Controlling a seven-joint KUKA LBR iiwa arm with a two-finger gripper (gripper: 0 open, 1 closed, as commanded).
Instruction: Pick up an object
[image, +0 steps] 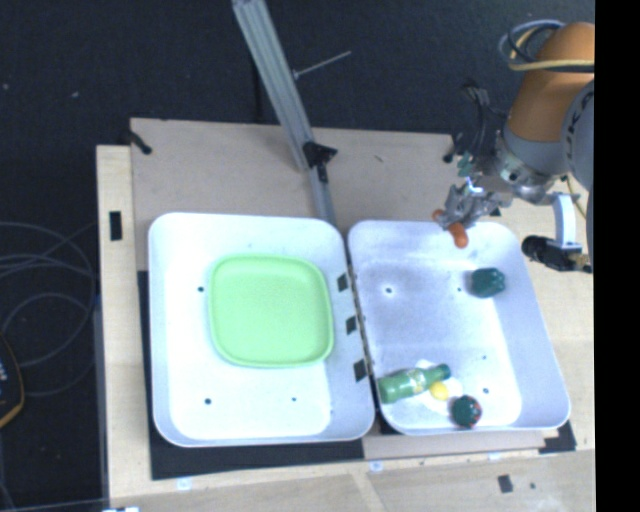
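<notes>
My gripper (460, 222) hangs over the far edge of the right bin (420, 300), raised above the bin floor. A small orange object (459, 237) shows at its fingertips, pinched between the fingers and lifted off the bin. A dark green rounded object (487, 282) lies on the bin floor just below and to the right of the gripper. At the bin's near edge lie a green bottle (412, 382) on its side, a small yellow piece (439, 391) and a dark green ball (465, 410).
The left bin (180, 380) holds a light green square plate (270, 310). A grey slanted pole (285, 100) stands behind the gap between the bins. The arm's orange band (550, 95) sits at the upper right.
</notes>
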